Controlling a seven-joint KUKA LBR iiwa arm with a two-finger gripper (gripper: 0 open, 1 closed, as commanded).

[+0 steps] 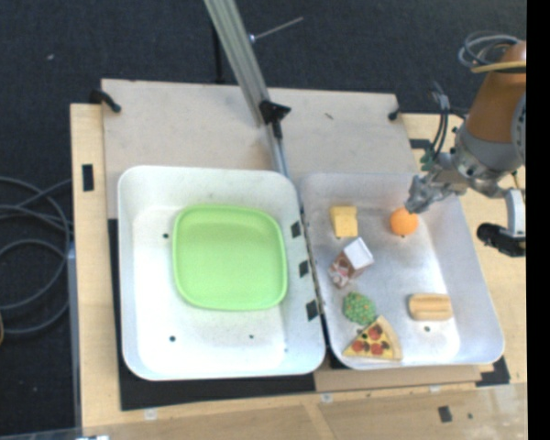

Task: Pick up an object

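From my station I see the arm [495, 108] reaching in over the right bin [472, 273], its orange band sitting high above the wrist. The end effector [423, 195] hangs over the upper part of that bin, just up and to the right of the orange ball [403, 222]. I take that ball as my landmark. The tip looks very near the ball, perhaps touching its upper edge, but I cannot tell whether contact is made, and I cannot tell whether the end effector is spread or closed; the tip is too small and dark against the wrist. Nothing shows between its tips that I could call held.

The ball lies on the bin floor, near the upper right of the bin. To the left of the ball sits a yellow block [345, 221], well apart from it. Below and left of the ball is a small white and brown carton [352, 260], tilted. Further below lies a green broccoli piece [358, 307], with a pizza slice [373, 340] just beneath it, touching or nearly so. Below and slightly right of the ball rests a bread roll [429, 307].

Far left of the ball, the left bin [142, 273] holds a green square plate [229, 257]. Both bins sit on the counter [192, 117].
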